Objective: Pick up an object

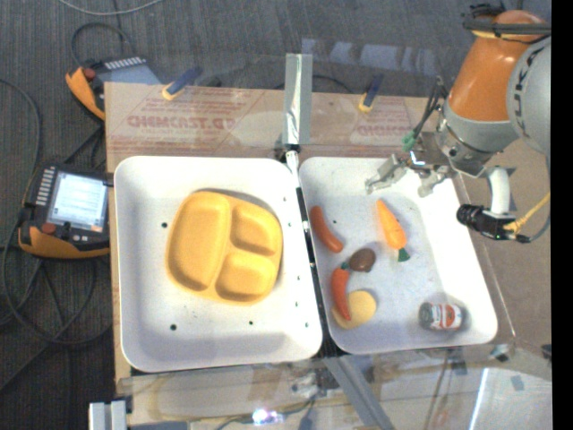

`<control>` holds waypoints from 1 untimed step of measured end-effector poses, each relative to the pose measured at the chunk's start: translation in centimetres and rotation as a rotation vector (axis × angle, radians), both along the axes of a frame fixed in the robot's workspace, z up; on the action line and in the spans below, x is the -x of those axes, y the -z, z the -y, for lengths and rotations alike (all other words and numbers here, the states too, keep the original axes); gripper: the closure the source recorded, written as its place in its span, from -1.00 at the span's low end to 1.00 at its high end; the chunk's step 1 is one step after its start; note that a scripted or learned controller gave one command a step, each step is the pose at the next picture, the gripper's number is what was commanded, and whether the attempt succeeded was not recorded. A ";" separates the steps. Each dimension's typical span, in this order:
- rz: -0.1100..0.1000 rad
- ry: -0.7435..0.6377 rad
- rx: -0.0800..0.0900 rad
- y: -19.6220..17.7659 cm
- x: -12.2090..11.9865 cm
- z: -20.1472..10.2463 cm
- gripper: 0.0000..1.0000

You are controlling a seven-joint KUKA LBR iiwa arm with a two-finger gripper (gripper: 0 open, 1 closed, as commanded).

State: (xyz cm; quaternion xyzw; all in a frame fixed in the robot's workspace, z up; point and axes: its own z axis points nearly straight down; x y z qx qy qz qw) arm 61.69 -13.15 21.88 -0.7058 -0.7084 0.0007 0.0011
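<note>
I see my claw [405,176] spread wide and holding nothing, over the far edge of the right bin [466,267]. The toy carrot [391,225] lies just nearer me, its long axis running far-to-near.

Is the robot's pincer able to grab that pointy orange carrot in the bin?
Probably yes. The pincer hangs open above the right white bin, near the pointy orange toy carrot. The carrot lies apart from the other toys with nothing on top.
</note>
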 end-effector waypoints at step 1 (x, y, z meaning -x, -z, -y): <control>0.000 0.095 0.000 12.6 1.6 0.9 -1.00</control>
